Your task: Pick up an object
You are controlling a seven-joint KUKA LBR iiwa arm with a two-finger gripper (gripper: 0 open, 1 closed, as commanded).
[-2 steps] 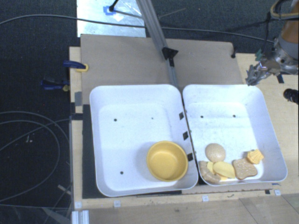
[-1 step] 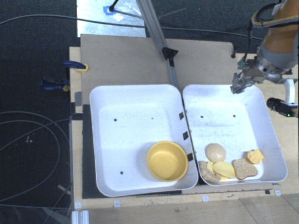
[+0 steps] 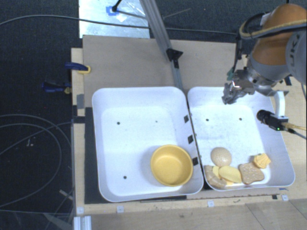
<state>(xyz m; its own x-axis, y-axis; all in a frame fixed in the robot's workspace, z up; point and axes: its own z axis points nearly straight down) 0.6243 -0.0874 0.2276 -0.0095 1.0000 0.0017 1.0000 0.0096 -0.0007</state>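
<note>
Blue clamp point(image 3: 53, 86) (yellow-tipped one point(image 3: 79, 68) above)

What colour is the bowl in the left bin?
Yellow; the bowl shows clearly in the camera view.

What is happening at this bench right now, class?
A robot arm reaches in from the right, its gripper above the far end of the right bin. Small food-like items cluster at that bin's near end, apart from the gripper. A yellow bowl sits in the left bin.

Bowl point(image 3: 171, 165) in left bin point(image 3: 110, 128)
</note>
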